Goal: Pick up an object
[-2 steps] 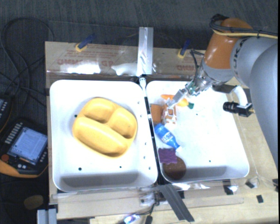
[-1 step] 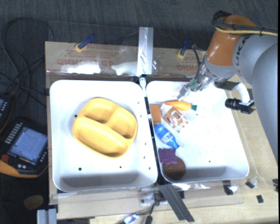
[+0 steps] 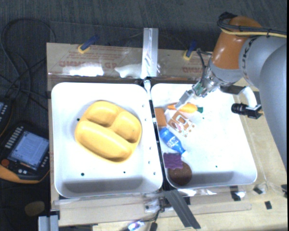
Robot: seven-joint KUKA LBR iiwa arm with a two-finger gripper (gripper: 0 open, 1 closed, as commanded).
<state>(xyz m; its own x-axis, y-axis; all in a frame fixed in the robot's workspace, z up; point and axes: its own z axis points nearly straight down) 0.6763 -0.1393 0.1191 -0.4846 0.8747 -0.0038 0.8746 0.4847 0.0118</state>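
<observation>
Here the hand (image 3: 191, 94) reaches down into the right bin (image 3: 221, 143) near its twelve o'clock edge, its tip just above the heap of small things; whether it is parted or closed cannot be told, and nothing is seen held in it. The heap lies along the bin's nine o'clock side: an orange-and-white packet (image 3: 182, 119), a blue bottle (image 3: 172, 141) below it, then a purple piece (image 3: 172, 160) touching a brown ball (image 3: 181, 173) at seven o'clock. The left bin (image 3: 67, 172) holds a big yellow lump (image 3: 108, 130).
</observation>
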